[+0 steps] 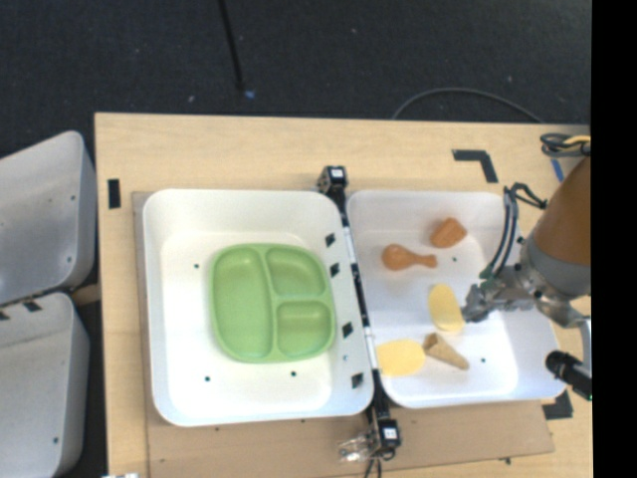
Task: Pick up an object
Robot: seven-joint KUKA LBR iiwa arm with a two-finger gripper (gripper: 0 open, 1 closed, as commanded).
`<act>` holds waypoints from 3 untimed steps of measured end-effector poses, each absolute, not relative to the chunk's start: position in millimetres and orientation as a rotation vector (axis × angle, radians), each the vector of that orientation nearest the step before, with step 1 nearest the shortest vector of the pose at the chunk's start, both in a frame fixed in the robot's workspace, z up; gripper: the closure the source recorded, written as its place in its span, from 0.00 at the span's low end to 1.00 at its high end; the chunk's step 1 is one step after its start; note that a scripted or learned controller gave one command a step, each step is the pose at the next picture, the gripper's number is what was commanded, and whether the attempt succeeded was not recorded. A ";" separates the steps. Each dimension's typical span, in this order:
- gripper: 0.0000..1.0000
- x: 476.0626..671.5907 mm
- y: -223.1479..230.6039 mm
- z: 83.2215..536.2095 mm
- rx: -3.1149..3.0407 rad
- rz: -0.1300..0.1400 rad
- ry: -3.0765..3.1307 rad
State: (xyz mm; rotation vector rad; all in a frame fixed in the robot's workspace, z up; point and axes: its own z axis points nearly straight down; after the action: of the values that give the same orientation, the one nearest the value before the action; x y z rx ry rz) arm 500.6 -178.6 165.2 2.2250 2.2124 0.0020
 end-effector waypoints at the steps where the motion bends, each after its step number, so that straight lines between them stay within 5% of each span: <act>1: 1.00 492.4 -178.0 221.6 2.214 0.004 2.219; 2: 1.00 493.0 -179.1 212.2 2.226 -0.001 2.216; 3: 1.00 495.7 -126.5 208.2 2.215 0.001 2.228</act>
State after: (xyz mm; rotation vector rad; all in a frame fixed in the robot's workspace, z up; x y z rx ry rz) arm 495.7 -126.5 208.2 2.2149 2.2284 0.0009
